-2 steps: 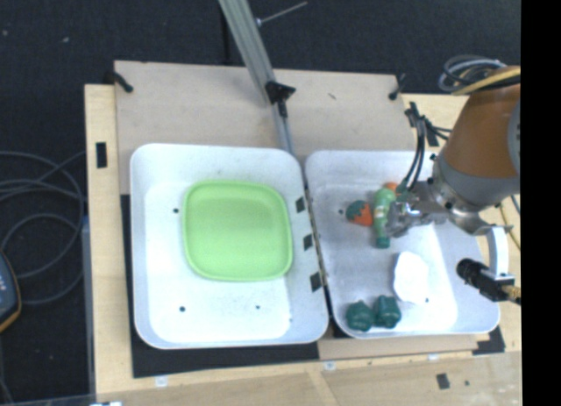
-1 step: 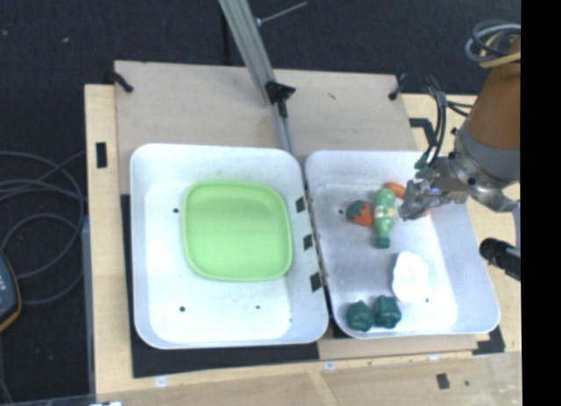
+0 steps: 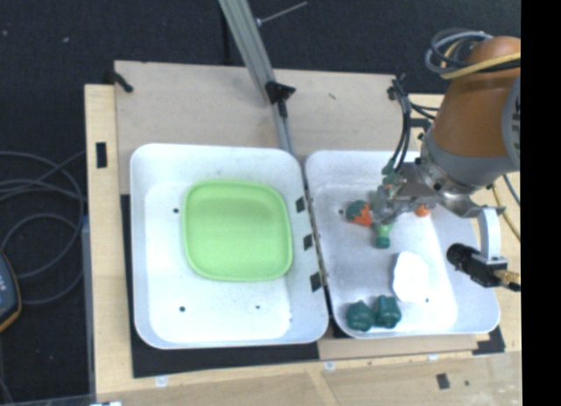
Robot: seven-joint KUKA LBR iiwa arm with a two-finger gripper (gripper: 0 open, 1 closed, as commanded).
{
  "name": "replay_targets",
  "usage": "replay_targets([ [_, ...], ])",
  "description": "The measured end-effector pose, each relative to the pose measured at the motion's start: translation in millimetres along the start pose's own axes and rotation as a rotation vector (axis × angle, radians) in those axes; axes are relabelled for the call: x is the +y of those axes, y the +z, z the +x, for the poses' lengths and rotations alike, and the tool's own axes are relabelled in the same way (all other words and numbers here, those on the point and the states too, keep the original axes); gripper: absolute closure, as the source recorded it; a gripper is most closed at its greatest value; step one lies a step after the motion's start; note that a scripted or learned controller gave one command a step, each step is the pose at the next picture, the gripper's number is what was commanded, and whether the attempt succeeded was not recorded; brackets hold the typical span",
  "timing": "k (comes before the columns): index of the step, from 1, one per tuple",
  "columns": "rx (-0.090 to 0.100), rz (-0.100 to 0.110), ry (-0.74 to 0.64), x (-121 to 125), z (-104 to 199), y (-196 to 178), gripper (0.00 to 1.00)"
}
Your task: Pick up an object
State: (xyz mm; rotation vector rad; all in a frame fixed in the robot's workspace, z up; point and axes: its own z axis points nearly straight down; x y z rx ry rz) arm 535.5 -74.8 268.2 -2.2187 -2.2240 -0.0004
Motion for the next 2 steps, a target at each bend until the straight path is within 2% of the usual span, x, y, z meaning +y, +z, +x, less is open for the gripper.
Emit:
replay_targets([
  [2, 0.000, 0.000, -0.002, 8, 112, 30, 1.00],
])
